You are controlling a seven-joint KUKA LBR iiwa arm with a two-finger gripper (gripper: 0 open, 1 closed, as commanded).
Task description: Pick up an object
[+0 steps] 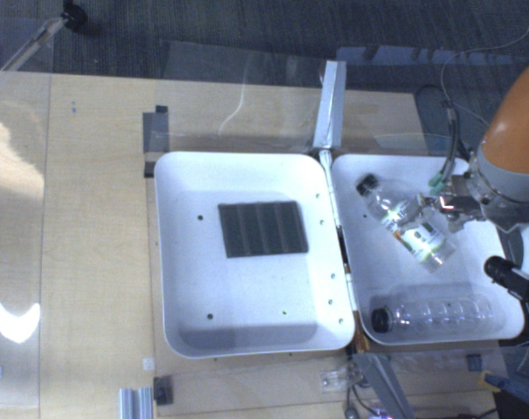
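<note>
Small bottle (402, 222): a clear plastic bottle with a black cap and a label with green on it. It lies on its side in the right bin (474, 160), slanted, with the cap toward the bin's far left corner and the label end toward the middle of the bin.

Pincer (441, 203): it is low over the right bin, just beside the label end of the small bottle, maybe touching it. I cannot tell if it is apart or together, because the wrist parts and cables cover it.

Arm (518, 138): it comes in from the right. The orange band is at the edge, and grey parts are below it.

Large bottle (435, 314): clear, with a dark cap. It lies on its side along the near wall of the right bin, with the cap to the left. It is well apart from the small bottle.

Left bin (186, 182): white and shallow, with rounded corners. A flat dark grey ribbed pad (263, 229) lies near its middle.

Tabletop (81, 234): light wood colour. A clear sheet with bright reflections is on its left part. A metal bar (330, 103) stands behind the place where the two bins meet.

Room: the floor (247, 7) beyond the tabletop is dark grey carpet.
</note>
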